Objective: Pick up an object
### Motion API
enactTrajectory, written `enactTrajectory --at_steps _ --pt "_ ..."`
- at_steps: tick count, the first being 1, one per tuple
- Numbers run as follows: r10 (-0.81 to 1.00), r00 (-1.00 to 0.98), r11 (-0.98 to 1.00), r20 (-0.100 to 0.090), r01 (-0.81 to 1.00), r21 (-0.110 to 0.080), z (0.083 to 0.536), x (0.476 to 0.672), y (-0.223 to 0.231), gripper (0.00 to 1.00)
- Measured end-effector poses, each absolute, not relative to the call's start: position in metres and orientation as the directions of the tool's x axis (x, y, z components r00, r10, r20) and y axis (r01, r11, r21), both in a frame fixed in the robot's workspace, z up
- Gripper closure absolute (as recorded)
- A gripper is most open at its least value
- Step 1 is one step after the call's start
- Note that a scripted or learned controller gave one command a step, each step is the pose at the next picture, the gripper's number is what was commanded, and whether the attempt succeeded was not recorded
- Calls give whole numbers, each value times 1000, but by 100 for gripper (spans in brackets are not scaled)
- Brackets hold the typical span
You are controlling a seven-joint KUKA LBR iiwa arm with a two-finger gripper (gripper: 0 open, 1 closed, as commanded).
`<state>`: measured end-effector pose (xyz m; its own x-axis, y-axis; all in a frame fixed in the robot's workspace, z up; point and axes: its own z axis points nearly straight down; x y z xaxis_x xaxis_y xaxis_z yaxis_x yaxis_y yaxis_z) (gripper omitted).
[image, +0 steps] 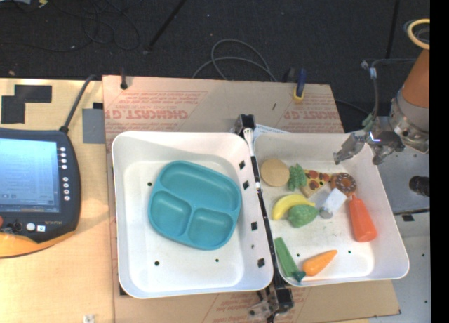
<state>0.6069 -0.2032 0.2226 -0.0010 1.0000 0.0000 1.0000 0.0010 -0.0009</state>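
The right bin holds several toy foods: a tan bun, a green broccoli piece, a yellow banana, a green leafy piece, a brown doughnut, a small white-grey block, an orange-red bottle, a carrot and a green cucumber. My gripper hovers over the bin's far right corner, above and right of the doughnut. It is open, with nothing between its fingers.
The left bin carries a teal divided plate. A tablet lies on the wooden bench at the left. Cardboard lies under both bins, and cables run across the dark floor behind.
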Motion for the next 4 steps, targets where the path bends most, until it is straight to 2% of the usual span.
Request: enactTrajectory --at_steps 1,2,3,4 --pt "1000 -2 2 -1 1000 7 109 588 -194 0" --pt "1000 4 -4 0 1000 4 90 527 -147 0" --pt "1000 -9 8 4 1000 4 193 496 -59 0" --pt "1000 2 -2 2 1000 -10 133 473 -82 0"
